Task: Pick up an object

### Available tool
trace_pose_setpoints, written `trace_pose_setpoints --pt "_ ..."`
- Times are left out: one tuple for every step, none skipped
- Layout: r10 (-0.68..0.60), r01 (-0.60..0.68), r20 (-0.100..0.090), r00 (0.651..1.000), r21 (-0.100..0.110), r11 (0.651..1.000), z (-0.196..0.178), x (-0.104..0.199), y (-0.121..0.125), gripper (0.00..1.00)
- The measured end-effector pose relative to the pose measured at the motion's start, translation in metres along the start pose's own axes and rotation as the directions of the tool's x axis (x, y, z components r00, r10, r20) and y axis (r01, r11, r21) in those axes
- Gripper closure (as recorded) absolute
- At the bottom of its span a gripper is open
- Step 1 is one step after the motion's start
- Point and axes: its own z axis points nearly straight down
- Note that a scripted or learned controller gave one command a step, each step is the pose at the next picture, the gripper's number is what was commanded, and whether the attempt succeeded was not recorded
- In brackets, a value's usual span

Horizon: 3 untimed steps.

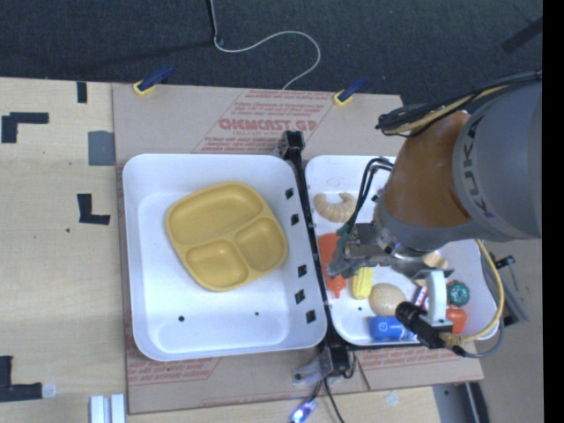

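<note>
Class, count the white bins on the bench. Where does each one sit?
2. The left bin holds a yellow divided plate. The right bin sits beside it, under the arm, holding small objects; the arm hides part of it.

Arm reaching in from the right, bent downward.
The grey arm with its orange band slants left and down; its end effector hangs low at the wrist's left, dark and partly hidden.

Tray in left bin
</note>
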Motion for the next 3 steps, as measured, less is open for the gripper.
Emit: trace_pose_setpoints --pt "-0.006 0.006 -0.002 1.0 -0.017 1.0 -0.122 0.079 0.029 1.0" --pt "0.009 -0.009 0.003 1.0 -0.007 1.0 -0.174 0.026 -0.001 1.0" --pt "-0.002 0.002 0.002 1.0 0.002 1.0 -0.135 0.109 0.0 1.0"
